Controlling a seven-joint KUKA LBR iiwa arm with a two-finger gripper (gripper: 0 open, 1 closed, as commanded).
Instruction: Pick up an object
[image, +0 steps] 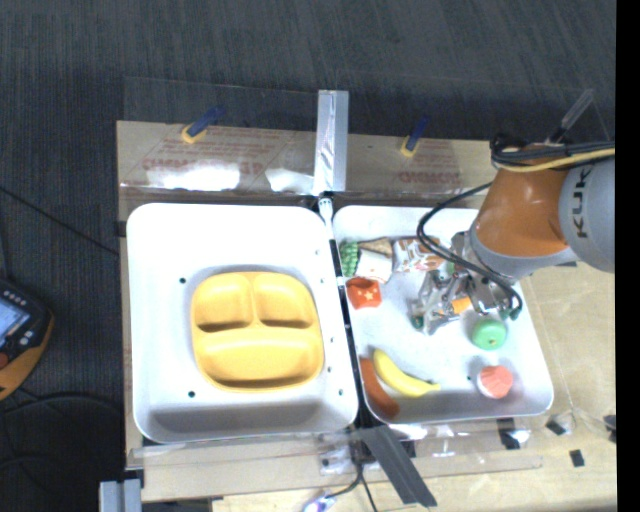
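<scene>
My gripper (432, 312) reaches down into the right bin (530, 385) from the right, its metal fingers over the bin's middle. A green round object (489, 332) lies just right of the fingers, with a small orange piece (460, 300) close by. A banana (402, 376) lies at the bin's front beside a brown-red item (377, 390). A red strawberry-like object (495, 380) rests at the front right. A red cube (363, 293) sits by the left wall. Whether anything is between the fingers cannot be made out.
The left bin (160, 400) holds a yellow divided tray (258, 328). Packets and a green item (349, 259) crowd the right bin's back left corner. A metal post (331, 140) stands behind the bins. Cables (450, 215) loop off the orange wrist band.
</scene>
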